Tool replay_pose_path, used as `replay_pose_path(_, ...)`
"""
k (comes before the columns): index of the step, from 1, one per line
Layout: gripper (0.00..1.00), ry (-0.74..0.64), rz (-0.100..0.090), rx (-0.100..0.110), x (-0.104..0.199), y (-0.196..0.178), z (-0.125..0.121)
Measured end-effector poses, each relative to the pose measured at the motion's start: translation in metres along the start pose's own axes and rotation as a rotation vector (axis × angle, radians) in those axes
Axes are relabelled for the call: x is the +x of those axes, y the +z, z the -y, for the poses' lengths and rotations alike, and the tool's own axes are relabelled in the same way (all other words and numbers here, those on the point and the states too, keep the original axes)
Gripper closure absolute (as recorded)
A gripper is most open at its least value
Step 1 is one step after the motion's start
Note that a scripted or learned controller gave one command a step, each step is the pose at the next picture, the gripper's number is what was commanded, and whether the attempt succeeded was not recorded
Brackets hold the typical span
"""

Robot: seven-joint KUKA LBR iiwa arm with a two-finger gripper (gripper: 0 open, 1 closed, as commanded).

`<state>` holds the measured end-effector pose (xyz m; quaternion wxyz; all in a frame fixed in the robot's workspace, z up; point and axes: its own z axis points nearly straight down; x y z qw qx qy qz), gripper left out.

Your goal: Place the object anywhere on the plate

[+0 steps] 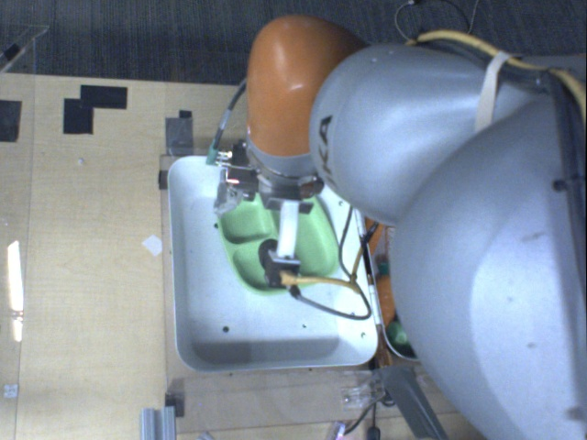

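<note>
A shallow white bin [206, 319] is seen on the pale wooden table [83, 264], a little to 6 o'clock of the view's centre. A pale green plate [316, 241] lies in the half of the bin towards 12 o'clock, nearer the rim at 3 o'clock than the one at 9 o'clock. The plate is crossed and partly hidden by the wrist of the grey arm [440, 200], which enters from 3 o'clock. The orange band [289, 71] is seen at 12 o'clock of the plate, and the wrist below it is held directly over the plate's edge at 12 o'clock.

The jaws are covered by the wrist from above. Whether they are wide, narrow or closed on anything cannot be told. The object to be placed cannot be made out, and whether anything rests on the hidden part of the plate cannot be told either.

At 3 o'clock of the bin, in the narrow gap between its rim and the arm, a sliver of something green [400, 337] is glimpsed, with a sliver of something orange [386, 293] just at 12 o'clock of it. What these are cannot be told. Black angular marks [92, 108] are seen on the table at 10 o'clock, well apart from the bin.
</note>
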<state>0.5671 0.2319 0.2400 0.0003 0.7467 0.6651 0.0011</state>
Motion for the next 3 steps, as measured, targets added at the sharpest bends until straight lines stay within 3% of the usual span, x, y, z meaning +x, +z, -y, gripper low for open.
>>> replay_pose_path(1,1.0,-0.006,0.0,0.0,0.002,-0.009,-0.001)
replay_pose_path(2,1.0,-0.01,0.0,0.001,-0.005,-0.021,0.044)
replay_pose_path(3,0.0,-0.01,0.001,0.001,-0.005,-0.021,0.044)
